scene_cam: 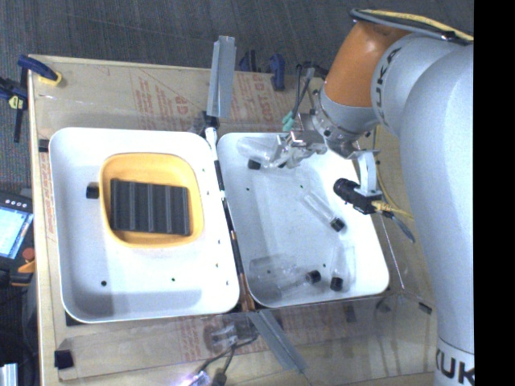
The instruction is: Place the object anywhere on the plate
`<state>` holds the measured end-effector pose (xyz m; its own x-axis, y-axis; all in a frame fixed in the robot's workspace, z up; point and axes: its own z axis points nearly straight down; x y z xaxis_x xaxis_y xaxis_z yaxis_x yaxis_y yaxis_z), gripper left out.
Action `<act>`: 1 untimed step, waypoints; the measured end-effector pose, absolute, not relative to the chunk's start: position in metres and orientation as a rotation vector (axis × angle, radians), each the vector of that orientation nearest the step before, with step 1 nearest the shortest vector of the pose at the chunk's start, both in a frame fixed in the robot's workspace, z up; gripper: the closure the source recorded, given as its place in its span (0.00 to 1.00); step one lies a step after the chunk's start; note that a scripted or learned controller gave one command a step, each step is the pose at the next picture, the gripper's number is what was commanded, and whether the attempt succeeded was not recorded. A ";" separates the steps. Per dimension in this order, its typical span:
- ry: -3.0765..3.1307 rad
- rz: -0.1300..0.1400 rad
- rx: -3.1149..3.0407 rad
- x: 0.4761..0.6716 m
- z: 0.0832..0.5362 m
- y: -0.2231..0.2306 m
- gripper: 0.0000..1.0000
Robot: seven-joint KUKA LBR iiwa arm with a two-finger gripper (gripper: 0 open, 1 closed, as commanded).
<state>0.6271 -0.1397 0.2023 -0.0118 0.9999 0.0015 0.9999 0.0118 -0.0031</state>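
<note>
1. Table (121, 87): carries two shallow white bins side by side; the left bin (72, 280) holds a yellow plate (149, 167) with a dark ribbed block (150, 207) resting on its middle.
2. Right bin (273, 215): holds several clear plastic tubes with dark caps; one tube (322, 213) lies near the centre-right, others (290, 273) lie along the near wall; any of these may be the object to move, and which is intended cannot be told.
3. Arm: reaches in from the right, orange band above the wrist; the pincer (291, 145) hangs over the far edge of the right bin, just beside a small clear piece; nothing can be made out between its tips, and whether they are open or closed cannot be told.
4. Step in hand, as judged: securing an object; a clean grasp calls for centring on one tube, crossing its long axis, clear of the bin wall; transfer then runs left, over the divide, releasing onto bare yellow rim or the block.
</note>
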 end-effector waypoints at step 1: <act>-2.415 0.004 -2.008 0.637 0.193 -0.084 1.00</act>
